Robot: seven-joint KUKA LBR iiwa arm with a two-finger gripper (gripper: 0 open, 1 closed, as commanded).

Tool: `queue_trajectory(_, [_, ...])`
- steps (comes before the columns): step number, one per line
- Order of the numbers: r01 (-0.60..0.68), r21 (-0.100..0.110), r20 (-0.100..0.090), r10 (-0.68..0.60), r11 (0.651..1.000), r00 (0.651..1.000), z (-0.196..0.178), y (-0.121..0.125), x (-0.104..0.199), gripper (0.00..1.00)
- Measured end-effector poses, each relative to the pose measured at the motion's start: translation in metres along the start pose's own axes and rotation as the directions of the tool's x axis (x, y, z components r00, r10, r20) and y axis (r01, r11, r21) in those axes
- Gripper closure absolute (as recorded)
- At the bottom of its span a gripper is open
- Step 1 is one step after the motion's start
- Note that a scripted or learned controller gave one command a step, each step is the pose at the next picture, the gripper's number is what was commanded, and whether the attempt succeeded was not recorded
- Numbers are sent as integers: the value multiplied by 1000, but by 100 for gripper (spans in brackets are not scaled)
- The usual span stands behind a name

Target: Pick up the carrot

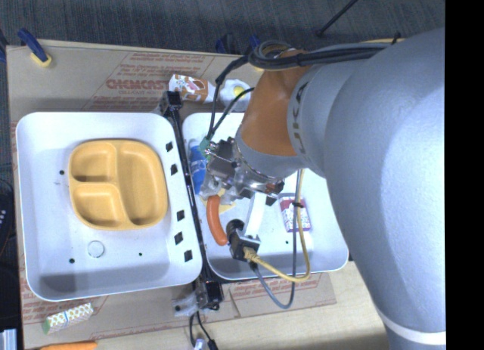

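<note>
Carrot (215,220) lay on right bin (325,254) floor by divider, just below hand (227,182); not lifted yet. Hand state unreadable, grasp pending.

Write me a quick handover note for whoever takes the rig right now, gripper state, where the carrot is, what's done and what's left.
Gripper: low in the right bin, just above the carrot; whether it is open or shut cannot be told from the camera view.
Carrot: lying along the right bin's left wall, below the gripper, not seen between the fingers.
Left bin: holds a yellow divided tray.
Done: arm brought over the carrot.
Left: grasp the carrot and lift it.
</note>
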State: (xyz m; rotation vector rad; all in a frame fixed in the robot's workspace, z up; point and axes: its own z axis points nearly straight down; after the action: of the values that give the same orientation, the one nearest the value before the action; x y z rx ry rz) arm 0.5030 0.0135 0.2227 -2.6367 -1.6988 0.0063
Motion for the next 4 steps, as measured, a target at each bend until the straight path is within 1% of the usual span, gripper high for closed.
queue_trajectory(1, [33,-3,0,-33,999,999,-69,26,-20,100])
queue_trajectory(2, [-72,0,0,72,997,997,-61,16,-87,100])
queue_trajectory(3, [166,-1,-1,-166,986,986,-46,11,-84,100])
queue_trajectory(4, [128,0,1,-128,992,992,32,-23,-16,100])
